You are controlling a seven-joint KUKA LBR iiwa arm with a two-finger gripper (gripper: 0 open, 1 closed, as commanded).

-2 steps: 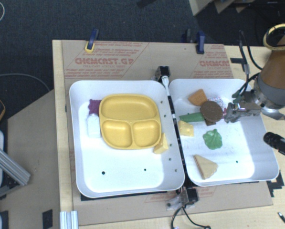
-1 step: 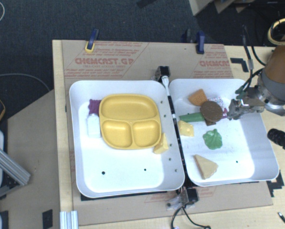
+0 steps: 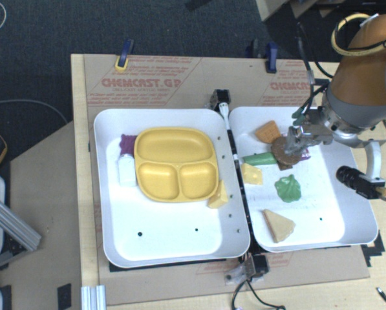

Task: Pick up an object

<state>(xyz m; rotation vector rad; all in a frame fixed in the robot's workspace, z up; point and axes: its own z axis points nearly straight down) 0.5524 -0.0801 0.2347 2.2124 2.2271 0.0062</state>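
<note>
My gripper (image 3: 297, 141) hangs over the upper middle of the right bin (image 3: 348, 228), reaching in from the right. Directly beneath its tip lies a brown round object (image 3: 283, 152); whether it is held or just lying there cannot be made out. An orange-tan piece (image 3: 268, 132) lies just left of the gripper. A long green item (image 3: 260, 159) points left from the brown object. Lower down are a pale yellow block (image 3: 251, 174), a green lump (image 3: 288, 188) and a tan wedge (image 3: 278, 225).
The left bin (image 3: 167, 241) holds a yellow divided tray (image 3: 176, 163), a purple item (image 3: 128, 143), a white item (image 3: 126, 170) and a yellow piece (image 3: 218, 197) near the divider. A black part of the arm (image 3: 361, 181) juts over the right bin's right side.
</note>
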